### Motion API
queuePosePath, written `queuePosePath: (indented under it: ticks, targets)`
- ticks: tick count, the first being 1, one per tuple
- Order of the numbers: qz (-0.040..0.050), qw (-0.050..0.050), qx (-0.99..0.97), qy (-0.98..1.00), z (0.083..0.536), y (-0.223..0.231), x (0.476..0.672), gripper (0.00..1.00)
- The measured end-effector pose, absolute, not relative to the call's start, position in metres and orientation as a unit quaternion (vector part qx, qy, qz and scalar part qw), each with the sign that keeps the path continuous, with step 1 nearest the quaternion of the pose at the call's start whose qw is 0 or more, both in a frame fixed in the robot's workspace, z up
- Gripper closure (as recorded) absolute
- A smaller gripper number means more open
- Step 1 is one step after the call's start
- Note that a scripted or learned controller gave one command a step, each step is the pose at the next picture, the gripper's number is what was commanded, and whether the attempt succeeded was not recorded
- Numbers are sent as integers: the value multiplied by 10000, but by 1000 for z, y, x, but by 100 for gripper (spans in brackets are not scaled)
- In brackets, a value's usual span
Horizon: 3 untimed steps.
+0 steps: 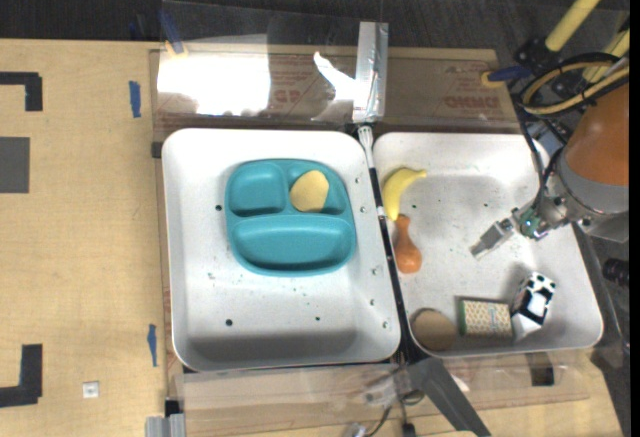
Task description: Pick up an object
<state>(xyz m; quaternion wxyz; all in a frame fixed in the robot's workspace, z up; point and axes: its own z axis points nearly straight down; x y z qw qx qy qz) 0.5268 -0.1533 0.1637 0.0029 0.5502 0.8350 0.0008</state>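
The gripper (490, 241) hangs over bare bin floor (right bin (455, 200)), with nothing in it. The black-and-white toy (535, 299) sits near, below it. I cannot tell its jaw state; no readable writing.

A tan bench (70, 255) is seen across the frame, marked with black tape corners at the far left and blue tape bits near the bins. Two white bins are set on it side by side: the left bin (200, 325) at centre, the right bin (470, 165) touching it at centre right. A clear sheet (260, 75) with a silver tape strip (371, 70) is laid at upper centre, just behind the bins.
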Motion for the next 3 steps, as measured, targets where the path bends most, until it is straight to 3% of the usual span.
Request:
queuePosePath:
  ticks: [1,2,3]
  targets:
    - [1,-8,5689,8224,92,-111,479,0]
    - [-11,57,982,9952,89,-107,485,0]
    - [-11,56,-1289,9916,228,-140,546,0]
